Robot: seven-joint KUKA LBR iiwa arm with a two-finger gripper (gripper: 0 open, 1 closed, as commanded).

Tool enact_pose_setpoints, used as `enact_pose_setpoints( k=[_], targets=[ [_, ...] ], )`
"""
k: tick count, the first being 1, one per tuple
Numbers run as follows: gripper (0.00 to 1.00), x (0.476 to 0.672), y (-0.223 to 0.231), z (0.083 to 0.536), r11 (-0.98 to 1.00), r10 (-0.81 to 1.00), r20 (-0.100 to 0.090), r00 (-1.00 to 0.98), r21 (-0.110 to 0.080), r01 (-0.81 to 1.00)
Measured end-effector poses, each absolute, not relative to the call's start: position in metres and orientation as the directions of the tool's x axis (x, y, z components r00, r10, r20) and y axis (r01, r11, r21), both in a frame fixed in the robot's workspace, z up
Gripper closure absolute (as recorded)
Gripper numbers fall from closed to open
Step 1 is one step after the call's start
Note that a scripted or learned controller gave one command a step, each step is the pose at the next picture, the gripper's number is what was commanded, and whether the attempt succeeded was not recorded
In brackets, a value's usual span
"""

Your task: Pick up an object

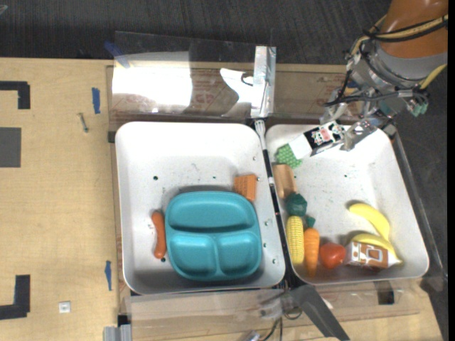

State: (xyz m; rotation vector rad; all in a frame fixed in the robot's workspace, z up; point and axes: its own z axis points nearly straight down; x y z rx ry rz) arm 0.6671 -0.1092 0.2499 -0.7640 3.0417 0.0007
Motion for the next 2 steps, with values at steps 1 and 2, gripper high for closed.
enact_pose_setpoints(
  k=[1, 2],
  targets=[
    [1.0, 0.669, -0.129, 0.283, 0.779, -0.627, -0.01, -0.779, -0.008, -0.627],
    [1.0, 0.668, -0.111, 0.274, 0.703, -0.711, -0.006, -0.703, -0.003, -0.711]
  ],
)
